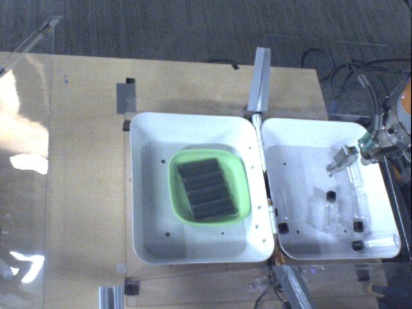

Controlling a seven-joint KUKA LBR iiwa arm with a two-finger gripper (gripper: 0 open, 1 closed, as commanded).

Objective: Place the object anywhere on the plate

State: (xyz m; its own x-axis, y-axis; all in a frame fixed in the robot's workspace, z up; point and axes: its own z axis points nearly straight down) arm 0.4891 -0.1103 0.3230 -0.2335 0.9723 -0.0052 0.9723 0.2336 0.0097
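Jaws are too small and blurred to judge on the gripper (340,159), hovering over the right bin (290,143); nothing visibly between them. Left bin (145,192) holds a green plate (177,195) carrying a dark ridged block (206,189). Right bin has clear vials (331,212) with black caps, faint against white, one just beneath the gripper.
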